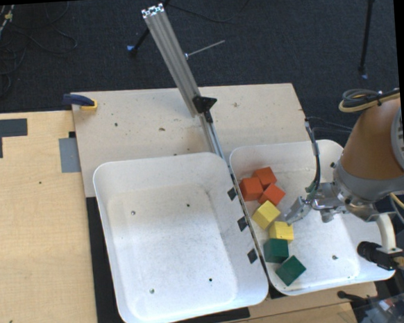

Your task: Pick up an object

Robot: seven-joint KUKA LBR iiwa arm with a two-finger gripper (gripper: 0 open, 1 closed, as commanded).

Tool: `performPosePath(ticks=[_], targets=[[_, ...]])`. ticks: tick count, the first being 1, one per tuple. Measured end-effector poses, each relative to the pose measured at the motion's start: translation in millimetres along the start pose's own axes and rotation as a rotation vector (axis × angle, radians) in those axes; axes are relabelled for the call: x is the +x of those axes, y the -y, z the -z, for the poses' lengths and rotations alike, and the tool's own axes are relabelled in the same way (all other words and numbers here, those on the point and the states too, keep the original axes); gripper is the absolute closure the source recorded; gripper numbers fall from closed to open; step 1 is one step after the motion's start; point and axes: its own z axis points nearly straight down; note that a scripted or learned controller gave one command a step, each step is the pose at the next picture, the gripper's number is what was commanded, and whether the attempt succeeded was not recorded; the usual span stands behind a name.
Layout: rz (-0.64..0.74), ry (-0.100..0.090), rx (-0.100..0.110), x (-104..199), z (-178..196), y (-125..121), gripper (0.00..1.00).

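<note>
End effector [298,211] of the grey-and-orange arm [372,152] reaches in from the right of the frame and hangs low over the right bin [335,265], its tip just beside the yellow blocks; whether it is apart or together cannot be told from this angle, and nothing is seen between its tips.

Along the bin's left wall, at centre-right of the frame, lies a column of small cubes: three orange blocks [261,185] at the top, touching one another; two yellow blocks [267,215] below them; and two green blocks [289,269] lowest. By their look they are light, rigid cubes with flat, matte faces, neither fragile nor slippery, and should take a firm pinch across two opposite faces. The crowding is the difficulty: most cubes touch a neighbour or sit near the wall, leaving little gap for a finger on either side. The lowest green block, turned at an angle with space around it, looks the easiest to take.

To the left, the left bin [121,198] is a shallow white tray with a speckled floor. Both bins sit on a pale counter [143,127]; a slanted aluminium rail [177,62] rises from it toward the top of the frame. Dark carpet [268,27] with loose cables lies beyond, and a light wooden panel [27,241] fills the frame's left.
</note>
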Motion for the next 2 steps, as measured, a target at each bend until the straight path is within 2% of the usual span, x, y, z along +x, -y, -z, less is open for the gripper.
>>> performPosePath(ticks=[1, 2], targets=[[0.002, 0.002, -0.016, -2.0, -34.9, -11.0, 0.00], [-0.006, 0.000, -0.017, -2.9, -25.5, -11.8, 1.00]])
